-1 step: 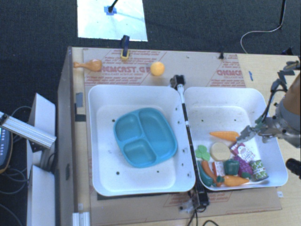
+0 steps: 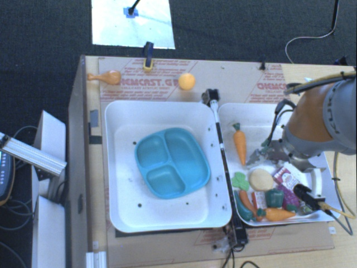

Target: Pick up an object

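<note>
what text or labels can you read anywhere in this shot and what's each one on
"CHEMCAST" in red, partly cut off, repeated on the brown protective sheet behind the bins; it shows again, partly hidden, near the sheet's right corner.
The red and white packet in the right bin has print on it, too small and blurred to read.
No readable text on the blue tray.

blue tray (image 2: 172, 162) in white bin (image 2: 120, 149), orange carrot (image 2: 240, 144), cream ball (image 2: 260, 179), orange ball (image 2: 187, 81)
</note>
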Available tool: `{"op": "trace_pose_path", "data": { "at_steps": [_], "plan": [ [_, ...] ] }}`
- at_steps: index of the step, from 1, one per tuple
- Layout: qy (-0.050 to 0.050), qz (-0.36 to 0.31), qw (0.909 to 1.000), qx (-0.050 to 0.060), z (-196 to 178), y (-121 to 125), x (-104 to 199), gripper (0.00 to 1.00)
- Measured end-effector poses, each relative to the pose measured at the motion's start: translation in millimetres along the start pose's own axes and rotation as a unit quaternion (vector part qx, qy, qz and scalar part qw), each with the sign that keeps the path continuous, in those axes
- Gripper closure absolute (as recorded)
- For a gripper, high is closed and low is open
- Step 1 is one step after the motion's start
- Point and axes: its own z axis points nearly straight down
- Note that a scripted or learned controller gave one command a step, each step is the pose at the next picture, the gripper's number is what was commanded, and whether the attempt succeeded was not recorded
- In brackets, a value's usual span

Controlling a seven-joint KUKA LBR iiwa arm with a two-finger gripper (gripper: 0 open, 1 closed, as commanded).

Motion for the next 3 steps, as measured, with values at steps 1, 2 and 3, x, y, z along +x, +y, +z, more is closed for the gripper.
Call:
{"op": "trace_pose_path", "data": {
  "at_steps": [1, 2, 3],
  "plan": [
    [-0.002, 0.001, 1.0000, 0.000, -1, 57, 33, 0.00],
    [0.000, 0.001, 1.0000, 0.001, 0, -16, 0, 0.00],
    [0.000, 0.001, 1.0000, 0.001, 0, -57, 20, 0.00]
  ]
}}
